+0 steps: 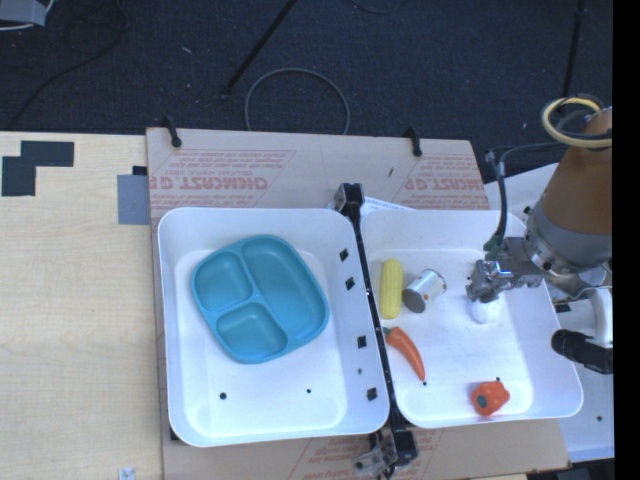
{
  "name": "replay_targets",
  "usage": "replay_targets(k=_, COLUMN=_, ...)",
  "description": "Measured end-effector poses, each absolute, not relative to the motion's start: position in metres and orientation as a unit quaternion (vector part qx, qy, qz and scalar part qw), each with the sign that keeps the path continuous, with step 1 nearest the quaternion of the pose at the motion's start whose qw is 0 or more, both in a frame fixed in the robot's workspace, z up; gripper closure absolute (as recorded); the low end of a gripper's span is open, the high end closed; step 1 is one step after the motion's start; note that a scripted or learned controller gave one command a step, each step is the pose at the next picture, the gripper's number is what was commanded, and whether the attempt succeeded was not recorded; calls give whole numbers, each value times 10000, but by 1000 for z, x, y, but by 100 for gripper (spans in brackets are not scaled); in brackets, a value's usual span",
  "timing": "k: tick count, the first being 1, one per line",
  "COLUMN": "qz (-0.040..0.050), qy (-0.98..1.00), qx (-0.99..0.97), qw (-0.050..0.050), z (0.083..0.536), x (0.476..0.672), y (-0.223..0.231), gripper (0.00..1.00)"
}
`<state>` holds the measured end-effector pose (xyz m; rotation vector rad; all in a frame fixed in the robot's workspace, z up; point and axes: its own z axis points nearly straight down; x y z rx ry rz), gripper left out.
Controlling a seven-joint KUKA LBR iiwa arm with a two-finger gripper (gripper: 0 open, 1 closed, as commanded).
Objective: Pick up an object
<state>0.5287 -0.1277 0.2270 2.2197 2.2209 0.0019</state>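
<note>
In the right bin [540, 388] lie a yellow corn cob [390, 287], a small silver can [424, 289] on its side, an orange carrot [406, 352] and an orange-red round fruit [490, 398] near the front edge. My gripper [485, 288] hangs over the right part of this bin, just above a small white object [486, 312]. That object sits directly under the gripper and is partly hidden by it. The can lies about a hand's width to the gripper's left.
The left bin [190, 388] holds a blue divided plate [260, 297]. A black divider [365, 308] runs between the two bins. The arm's grey and orange body [580, 198] stands over the right bin's far right edge. Cables cross the dark floor behind.
</note>
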Motion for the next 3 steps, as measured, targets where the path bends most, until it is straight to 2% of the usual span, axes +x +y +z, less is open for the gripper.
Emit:
replay_targets(k=2, qz=-2, qy=7086, qx=7056, qw=-15, z=223, x=566, y=-30, gripper=100)
replay_targets(k=3, qz=-11, qy=7084, qx=7058, qw=-24, z=213, x=570, y=22, gripper=100)
